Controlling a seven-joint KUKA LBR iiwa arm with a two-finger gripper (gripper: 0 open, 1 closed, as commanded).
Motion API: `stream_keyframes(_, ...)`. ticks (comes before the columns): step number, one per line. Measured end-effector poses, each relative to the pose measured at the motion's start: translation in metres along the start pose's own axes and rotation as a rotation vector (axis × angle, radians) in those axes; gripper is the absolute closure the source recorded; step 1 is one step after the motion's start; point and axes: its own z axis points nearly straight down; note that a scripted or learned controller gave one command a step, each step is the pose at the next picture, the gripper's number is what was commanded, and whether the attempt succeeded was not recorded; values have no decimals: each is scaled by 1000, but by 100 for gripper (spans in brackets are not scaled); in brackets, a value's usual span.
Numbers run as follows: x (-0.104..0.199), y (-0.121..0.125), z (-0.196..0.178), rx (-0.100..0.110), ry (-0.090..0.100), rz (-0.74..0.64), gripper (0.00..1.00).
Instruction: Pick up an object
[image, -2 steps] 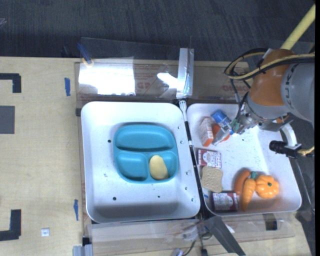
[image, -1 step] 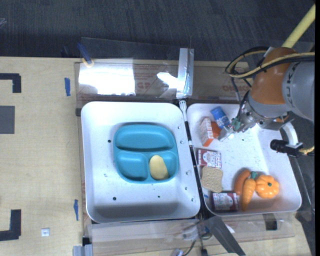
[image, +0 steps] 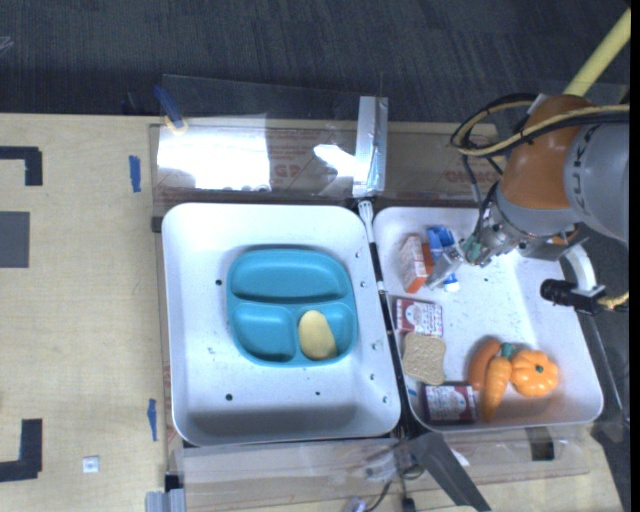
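Scanning leftward bin (image: 190, 300): blue tray (image: 280, 290) holding yellow lemon (image: 317, 334). Right bin (image: 560, 330): packets (image: 415, 262), cracker (image: 424, 357), carrot (image: 491, 377), orange pumpkin (image: 533, 373). Tool (image: 478, 247) hovers beside blue packet (image: 440, 240); grip state unreadable. Approach step; next needs descent onto packet.

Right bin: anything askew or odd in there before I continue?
Mostly a loose jumble. A red-labelled can lies on its side against the right bin's near wall, and a tan cracker-like square partly overlaps it. Nothing looks spilled or broken.

robot lab: wooden bench (image: 70, 330), two white bins (image: 190, 400), tape marks, cabled arm (image: 560, 170).
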Motion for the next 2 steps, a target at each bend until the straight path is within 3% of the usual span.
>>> stream_keyframes(1, -1, 7, 4, -2, -2, -297, 0)
stream_keyframes(2, 8, 21, 10, -4, -4, 95, 0)
